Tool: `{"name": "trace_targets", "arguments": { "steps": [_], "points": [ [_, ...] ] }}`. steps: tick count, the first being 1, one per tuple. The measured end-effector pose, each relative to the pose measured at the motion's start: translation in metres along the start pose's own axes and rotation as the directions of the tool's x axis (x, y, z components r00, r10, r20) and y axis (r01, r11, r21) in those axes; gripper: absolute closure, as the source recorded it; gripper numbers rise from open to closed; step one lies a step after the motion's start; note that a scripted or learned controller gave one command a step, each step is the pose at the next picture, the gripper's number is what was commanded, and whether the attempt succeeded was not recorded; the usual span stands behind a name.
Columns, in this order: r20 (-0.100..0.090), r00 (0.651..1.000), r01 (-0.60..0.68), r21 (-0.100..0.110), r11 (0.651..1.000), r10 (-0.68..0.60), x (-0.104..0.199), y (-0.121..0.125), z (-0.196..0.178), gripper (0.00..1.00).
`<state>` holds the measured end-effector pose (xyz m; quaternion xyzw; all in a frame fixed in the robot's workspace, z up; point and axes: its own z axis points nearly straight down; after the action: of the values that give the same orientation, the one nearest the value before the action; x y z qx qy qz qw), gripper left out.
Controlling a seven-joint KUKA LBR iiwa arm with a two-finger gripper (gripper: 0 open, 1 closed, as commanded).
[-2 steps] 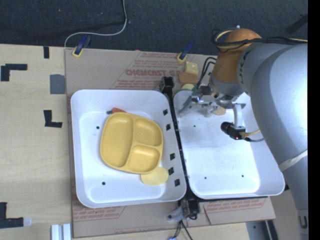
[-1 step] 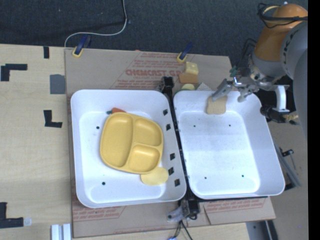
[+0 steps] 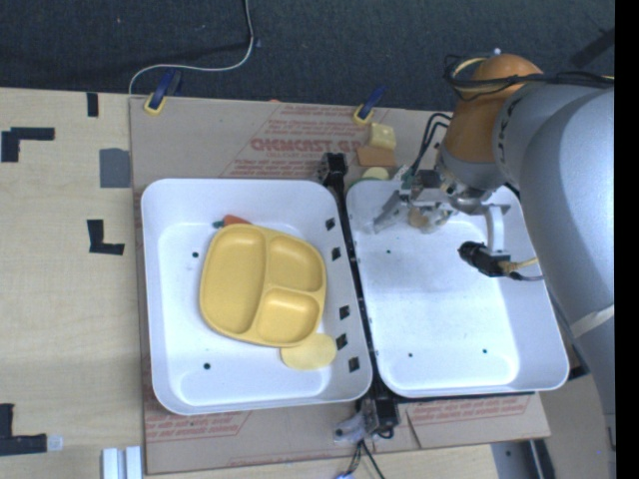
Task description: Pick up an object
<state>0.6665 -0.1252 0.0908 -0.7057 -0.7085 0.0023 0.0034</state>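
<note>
Yellow divided tray [image 3: 263, 285] lies in left bin [image 3: 165, 208], a pale yellow disc [image 3: 309, 352] touching its near edge. Tool [image 3: 424, 211] hangs over right bin [image 3: 539, 367], far corner; grip state can't be told.

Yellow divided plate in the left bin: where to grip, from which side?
Grip the yellow plate at its raised outer rim, probably the left edge, coming straight down. It lies flat and is too wide to span; that edge has bare left bin floor beside it, while a pale disc crowds the lower right.

Yellow divided tray [image 3: 263, 285], pale yellow disc [image 3: 310, 352], 2 white bins [image 3: 165, 218]
</note>
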Motion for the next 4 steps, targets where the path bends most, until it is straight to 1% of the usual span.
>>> {"name": "trace_targets", "arguments": {
  "steps": [1, 2, 3, 4],
  "points": [
    [0.002, 1.0, -0.002, -0.002, 1.0, 0.002, 0.025, 0.001, 0.007, 0.0],
    [0.003, 1.0, -0.002, -0.003, 1.0, 0.002, 0.024, 0.001, -0.003, 1.0],
    [0.003, 1.0, -0.002, -0.002, 1.0, 0.002, 0.024, 0.001, -0.002, 0.0],
    [0.002, 1.0, -0.002, -0.002, 1.0, 0.002, 0.025, 0.001, -0.012, 1.0]
  ]
}}
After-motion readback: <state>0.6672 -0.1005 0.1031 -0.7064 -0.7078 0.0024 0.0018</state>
